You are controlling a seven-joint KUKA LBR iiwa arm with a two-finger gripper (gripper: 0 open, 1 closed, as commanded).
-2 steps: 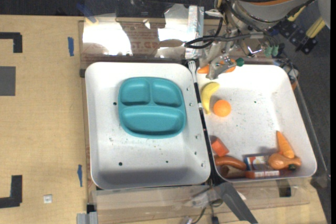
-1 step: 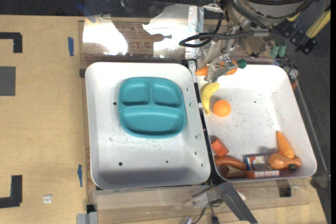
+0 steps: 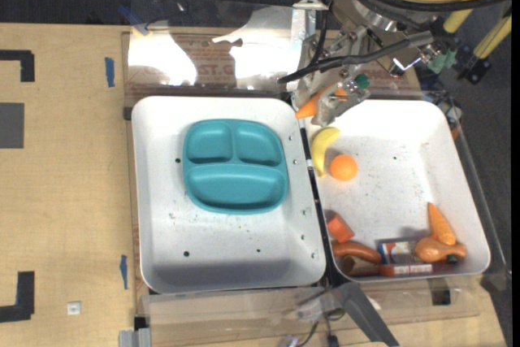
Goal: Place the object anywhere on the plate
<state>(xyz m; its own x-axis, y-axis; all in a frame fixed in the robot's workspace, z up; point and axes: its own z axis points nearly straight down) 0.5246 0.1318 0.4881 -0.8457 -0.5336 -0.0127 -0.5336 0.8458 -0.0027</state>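
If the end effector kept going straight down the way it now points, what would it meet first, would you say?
Most likely the yellow banana, which lies just below the end effector at the right bin's upper left corner, beside the orange ball. Depth is hard to judge from this slanted view.

A pale wooden bench top (image 3: 61, 175) with black corner marks and bits of blue tape fills the left of the frame. On it, at centre and right, two shallow white plastic bins sit side by side, touching: the left bin (image 3: 154, 248) and the right bin (image 3: 398, 142).
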